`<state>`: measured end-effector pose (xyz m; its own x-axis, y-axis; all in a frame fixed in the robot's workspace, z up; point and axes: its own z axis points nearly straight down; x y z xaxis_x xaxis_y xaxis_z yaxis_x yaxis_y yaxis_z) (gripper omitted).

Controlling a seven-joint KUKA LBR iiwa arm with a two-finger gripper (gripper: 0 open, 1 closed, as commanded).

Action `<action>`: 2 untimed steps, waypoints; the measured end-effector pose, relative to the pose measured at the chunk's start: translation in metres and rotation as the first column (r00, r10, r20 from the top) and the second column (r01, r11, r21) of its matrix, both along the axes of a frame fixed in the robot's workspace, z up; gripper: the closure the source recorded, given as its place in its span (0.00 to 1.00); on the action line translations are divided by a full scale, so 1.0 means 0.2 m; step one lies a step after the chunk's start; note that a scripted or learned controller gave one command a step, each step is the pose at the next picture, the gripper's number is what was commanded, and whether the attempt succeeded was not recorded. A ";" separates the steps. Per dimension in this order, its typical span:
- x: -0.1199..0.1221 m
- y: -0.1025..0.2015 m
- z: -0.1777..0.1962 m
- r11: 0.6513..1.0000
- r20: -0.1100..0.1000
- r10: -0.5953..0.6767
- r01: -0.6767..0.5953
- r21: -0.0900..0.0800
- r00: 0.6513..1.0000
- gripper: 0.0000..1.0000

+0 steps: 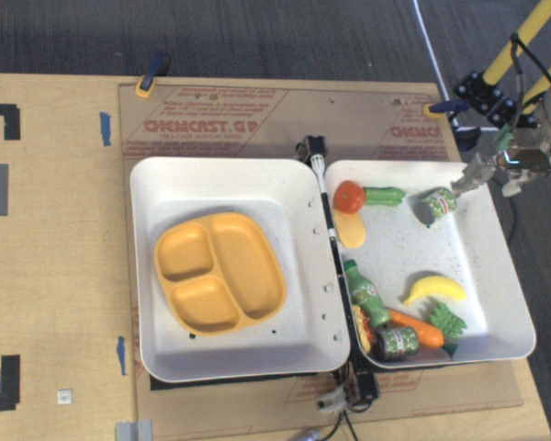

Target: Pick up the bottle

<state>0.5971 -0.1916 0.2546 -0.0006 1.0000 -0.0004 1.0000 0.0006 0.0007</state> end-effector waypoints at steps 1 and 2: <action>-0.33 0.46 -0.45 0.983 -0.001 0.184 -0.184 0.001 0.983 0.00; -0.39 0.79 -0.35 0.967 0.000 -0.256 0.256 0.001 0.967 0.00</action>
<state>0.5191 -0.0341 0.1845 0.2552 0.9669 0.0002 0.9669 -0.2552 0.0005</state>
